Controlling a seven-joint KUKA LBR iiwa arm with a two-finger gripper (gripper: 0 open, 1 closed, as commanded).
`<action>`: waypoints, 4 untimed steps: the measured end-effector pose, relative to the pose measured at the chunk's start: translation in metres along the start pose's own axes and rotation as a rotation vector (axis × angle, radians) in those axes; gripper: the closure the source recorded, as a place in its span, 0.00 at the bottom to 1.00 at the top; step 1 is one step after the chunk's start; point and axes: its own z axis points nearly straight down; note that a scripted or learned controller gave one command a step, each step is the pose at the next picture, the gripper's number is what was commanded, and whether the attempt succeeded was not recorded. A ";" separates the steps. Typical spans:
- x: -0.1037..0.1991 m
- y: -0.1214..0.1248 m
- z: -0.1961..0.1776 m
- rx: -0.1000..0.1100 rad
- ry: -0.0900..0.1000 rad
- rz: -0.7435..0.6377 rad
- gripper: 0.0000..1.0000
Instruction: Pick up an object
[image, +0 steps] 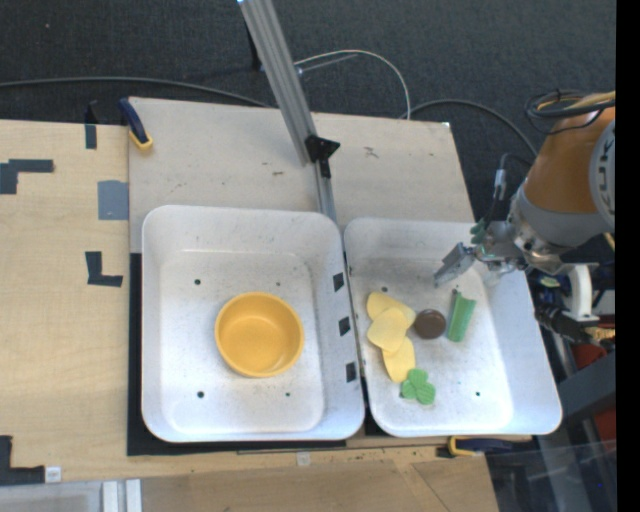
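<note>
Bins: two white bins are sitting side by side on the desk (230, 150), the left bin (165, 300) and the right bin (520, 390), touching along their inner walls.
Left bin: one yellow bowl (259, 333) is resting upright near its middle.
Right bin: five small things are lying here (all in the middle part) – one yellow piece (390, 330) made of pale overlapping lobes, one brown round piece (430, 324) just beside it on the right, one green stick (461, 316) next to the brown piece, one small green lump (419, 388) touching the yellow piece's lower end.
Arm: one grey arm with an orange band (565, 170) is reaching in from the right.
Tool: the tool (455, 263) is hanging over the right bin's upper right part, above the green stick; its fingers are showing apart, with nothing between them.
Clamps: two yellow clamps, one (137, 125) at the desk's upper left corner and one (462, 447) at the front edge below the right bin.
</note>
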 end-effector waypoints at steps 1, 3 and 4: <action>0.000 0.000 0.000 0.000 0.000 0.000 0.00; -0.007 -0.007 0.099 -0.008 -0.006 0.001 0.00; -0.007 -0.005 0.085 -0.015 -0.007 0.000 1.00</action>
